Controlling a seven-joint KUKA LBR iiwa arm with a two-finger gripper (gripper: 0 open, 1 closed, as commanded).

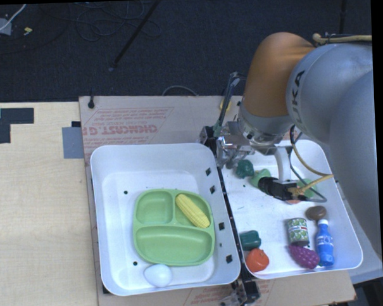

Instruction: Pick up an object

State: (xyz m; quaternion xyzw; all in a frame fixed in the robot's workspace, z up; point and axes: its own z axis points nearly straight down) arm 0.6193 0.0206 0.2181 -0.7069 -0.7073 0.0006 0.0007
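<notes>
Hanging over the far left corner of the right bin (pixel 348 263), the gripper (pixel 233 155) sits just beside a green toy (pixel 245 169); whether its jaws are apart or together, I cannot tell. Corn (pixel 193 210) lies on the green tray (pixel 173 242).

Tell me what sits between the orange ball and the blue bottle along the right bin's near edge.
In the camera view, a purple grape-like bunch lies between the orange ball and the blue bottle, with a small green-labelled can just behind it.
</notes>
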